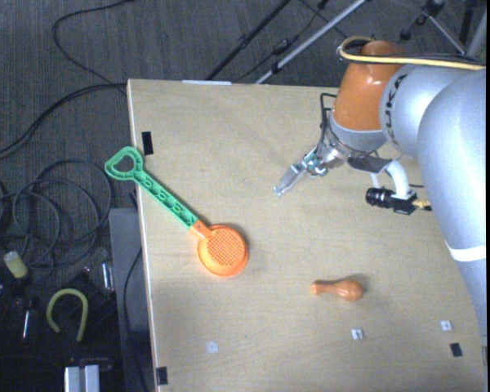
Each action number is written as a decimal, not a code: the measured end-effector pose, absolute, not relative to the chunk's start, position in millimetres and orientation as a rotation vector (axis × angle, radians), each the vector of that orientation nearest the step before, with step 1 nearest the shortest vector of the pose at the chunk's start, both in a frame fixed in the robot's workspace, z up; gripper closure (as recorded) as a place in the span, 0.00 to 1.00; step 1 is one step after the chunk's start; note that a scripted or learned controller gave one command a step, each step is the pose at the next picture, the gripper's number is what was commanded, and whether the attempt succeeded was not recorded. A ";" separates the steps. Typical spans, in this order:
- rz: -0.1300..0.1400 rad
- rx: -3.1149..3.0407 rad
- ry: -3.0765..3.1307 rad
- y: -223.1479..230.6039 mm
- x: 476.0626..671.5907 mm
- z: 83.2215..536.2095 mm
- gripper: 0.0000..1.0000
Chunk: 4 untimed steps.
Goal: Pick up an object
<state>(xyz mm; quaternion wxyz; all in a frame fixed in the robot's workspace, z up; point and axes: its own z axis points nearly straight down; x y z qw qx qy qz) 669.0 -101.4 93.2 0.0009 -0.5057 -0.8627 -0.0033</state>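
from the one camera above the bench we see a pale wooden board [253,137], not white bins, with dark carpet and loose black cables [33,202] to its left. the grey arm [449,137] comes in from the right, its orange band [363,84] sitting just above the wrist. the claw [292,178] points down and to the left, low over the upper middle of the board, and nothing lies between its tips. its slim metal fingers [298,172] look drawn close together, but they are small and a little blurred, so we cannot tell whether it is released or clenched.

two things lie on the board. a toy strainer [222,250] with an orange mesh head and a long green handle [159,190] lies to the left of the claw and lower in the picture, slanting from the upper left down to the right; the handle's looped end reaches just past the board's left edge. the head is well apart from the claw. a small orange pear-shaped piece [340,288] lies on its side below the claw and slightly to its right, also well apart from it, narrow end pointing left.

small dark and white marks dot the board's edges. off the board at the lower left we see a yellow-green hoop [68,309] on the floor.
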 end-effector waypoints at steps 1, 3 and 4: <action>-0.010 -1.588 -2.709 -101.4 669.0 93.2 0.00; -0.010 -1.588 -2.709 -101.4 669.0 93.2 0.00; -0.017 -1.588 -2.708 -99.6 669.5 102.5 1.00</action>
